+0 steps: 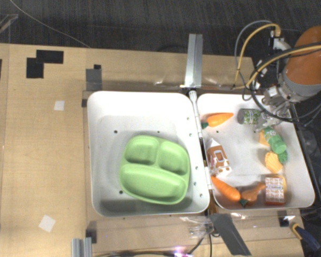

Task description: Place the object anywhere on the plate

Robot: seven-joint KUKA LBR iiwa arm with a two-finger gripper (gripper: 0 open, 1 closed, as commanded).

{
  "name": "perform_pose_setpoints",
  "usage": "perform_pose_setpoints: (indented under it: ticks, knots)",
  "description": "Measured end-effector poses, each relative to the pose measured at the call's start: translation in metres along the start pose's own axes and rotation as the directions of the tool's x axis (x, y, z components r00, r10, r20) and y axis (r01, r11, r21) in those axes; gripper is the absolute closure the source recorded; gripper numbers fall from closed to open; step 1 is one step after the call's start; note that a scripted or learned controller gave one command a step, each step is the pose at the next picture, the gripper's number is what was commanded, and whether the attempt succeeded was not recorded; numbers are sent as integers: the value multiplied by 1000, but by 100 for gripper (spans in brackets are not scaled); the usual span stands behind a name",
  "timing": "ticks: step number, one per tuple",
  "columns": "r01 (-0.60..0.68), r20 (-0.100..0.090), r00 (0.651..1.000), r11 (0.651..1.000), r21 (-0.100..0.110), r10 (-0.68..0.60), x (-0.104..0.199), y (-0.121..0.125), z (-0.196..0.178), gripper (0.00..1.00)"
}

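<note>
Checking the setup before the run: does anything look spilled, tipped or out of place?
Nothing stands out. The green divided plate lies flat in the left bin; toy foods, among them a carrot, lie loose in the right bin.

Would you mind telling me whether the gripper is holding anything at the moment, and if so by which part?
It cannot be told. The gripper hangs over the right bin's far corner, beside a small can.
</note>
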State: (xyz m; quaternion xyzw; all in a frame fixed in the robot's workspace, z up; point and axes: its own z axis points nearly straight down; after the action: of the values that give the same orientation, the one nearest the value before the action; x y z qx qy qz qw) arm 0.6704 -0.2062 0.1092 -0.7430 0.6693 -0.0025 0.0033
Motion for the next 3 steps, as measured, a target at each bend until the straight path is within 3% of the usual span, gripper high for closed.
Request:
perform_pose_setpoints:
  ticks: [1,2,3]
  knots:
    - [-75,1,997,997,2,75,-66,19,21,100]
    - [56,-1,998,998,-1,-56,-50,75,-9,100]
    - [432,1,902,902,1,-432,-84,-9,22,100]
